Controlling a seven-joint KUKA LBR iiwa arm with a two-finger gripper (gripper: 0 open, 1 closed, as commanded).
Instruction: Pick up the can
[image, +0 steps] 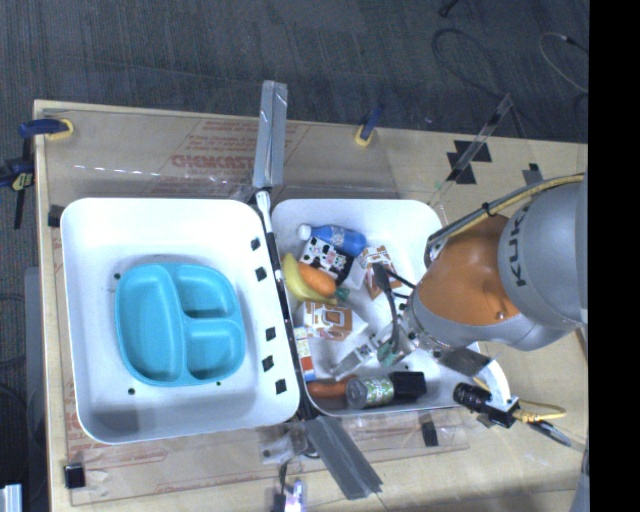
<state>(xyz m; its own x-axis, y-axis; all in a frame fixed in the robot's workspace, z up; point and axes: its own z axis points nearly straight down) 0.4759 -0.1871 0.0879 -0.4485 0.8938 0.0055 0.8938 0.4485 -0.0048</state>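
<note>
1. Camera view: two white bins side by side on a bench. The left bin (90, 400) carries a blue divided tray (180, 322) with three compartments, lying flat at the bin's centre.
2. The right bin (400, 212) is cluttered. At its 12 o'clock lies a blue-and-white carton (330, 247) with black cow-like patches; its print is too small to read.
3. Just at 7 o'clock of the carton lie a banana (293, 275) and an orange piece (319, 283), touching.
4. The can (371, 391), greenish with a dark label, lies on its side at the right bin's 6 o'clock, near the front wall. Label unreadable.
5. Arm enters from 3 o'clock; letters "KU" visible on its grey shell. Gripper (388, 348) sits just at 12 o'clock of the can. Cannot tell its state.
6. Bench board shows faint red print, unreadable.
</note>
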